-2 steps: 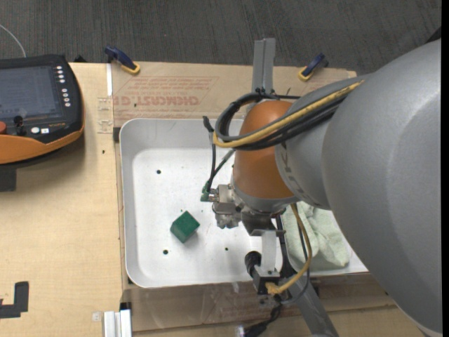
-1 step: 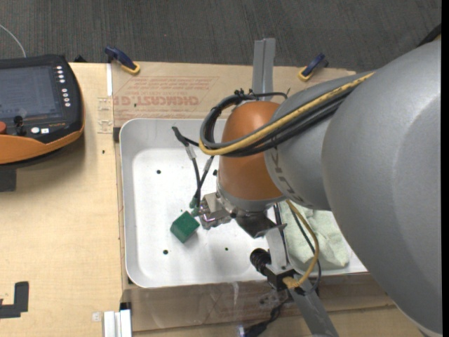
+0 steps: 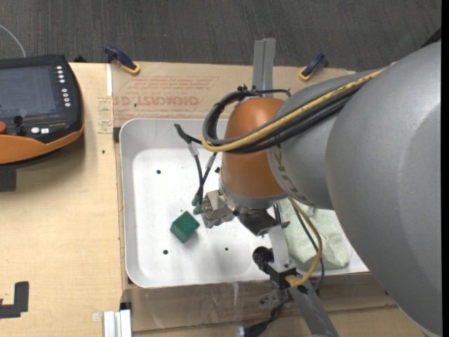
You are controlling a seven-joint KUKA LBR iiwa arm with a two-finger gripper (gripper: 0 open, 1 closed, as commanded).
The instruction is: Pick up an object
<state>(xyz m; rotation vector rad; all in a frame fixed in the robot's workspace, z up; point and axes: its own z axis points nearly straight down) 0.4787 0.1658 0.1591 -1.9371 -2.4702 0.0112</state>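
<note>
A small green block (image 3: 184,227) lies on the floor of the left white bin (image 3: 144,188), toward its front middle. My gripper (image 3: 214,213) hangs low in that bin, just right of the block, beneath the orange band of the wrist. The block lies beside the gripper, with a narrow gap to it. The wrist and cables hide the fingers.
A pale green-white cloth (image 3: 319,237) lies in the right bin, mostly under the arm. An orange and black teach pendant (image 3: 35,107) rests on the bench at the far left. Blue clamps (image 3: 121,58) hold the cardboard at the back. The big grey arm covers the right side.
</note>
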